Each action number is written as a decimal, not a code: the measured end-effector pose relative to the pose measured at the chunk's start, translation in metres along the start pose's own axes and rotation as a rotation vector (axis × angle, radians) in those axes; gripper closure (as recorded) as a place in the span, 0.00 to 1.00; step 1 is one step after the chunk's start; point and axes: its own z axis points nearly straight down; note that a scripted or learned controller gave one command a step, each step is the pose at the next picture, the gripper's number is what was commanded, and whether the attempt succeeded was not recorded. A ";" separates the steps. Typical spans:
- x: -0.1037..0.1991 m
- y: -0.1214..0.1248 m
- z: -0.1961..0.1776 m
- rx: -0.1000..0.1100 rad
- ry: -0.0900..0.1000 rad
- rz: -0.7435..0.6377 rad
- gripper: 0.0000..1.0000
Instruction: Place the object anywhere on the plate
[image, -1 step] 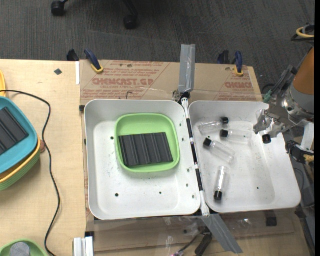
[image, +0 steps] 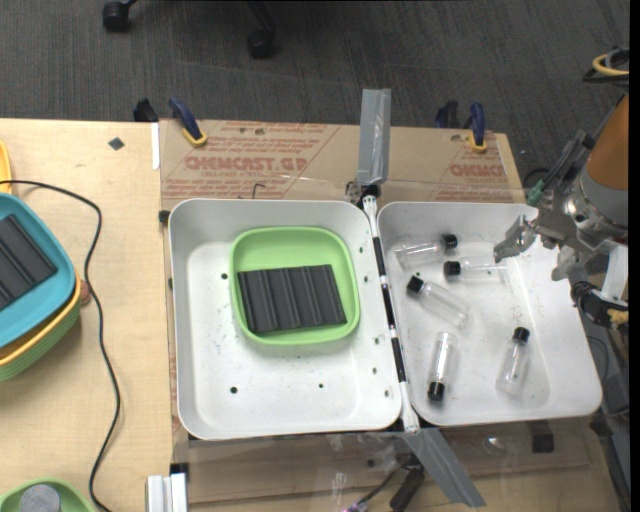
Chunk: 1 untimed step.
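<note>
A green square plate (image: 293, 250) sits in the left white bin (image: 200, 330) with a dark ridged slab (image: 292, 298) lying on it. Several clear vials with black caps lie scattered in the right white bin (image: 560, 380), among them one (image: 436, 299) near the bin's left side, one (image: 439, 364) toward the front and one (image: 515, 362) at the front right. My gripper (image: 522, 243) hangs over the right bin's far right part, beside a vial (image: 478, 268) lying flat. I see nothing held in it.
A blue and green stack of containers (image: 35, 285) stands at the left edge of the bench, with a black cable (image: 100, 300) trailing past it. Clamps (image: 188, 122) hold a cardboard sheet (image: 260, 155) behind the bins.
</note>
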 end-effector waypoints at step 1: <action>-0.013 -0.030 -0.063 0.000 0.000 0.207 0.00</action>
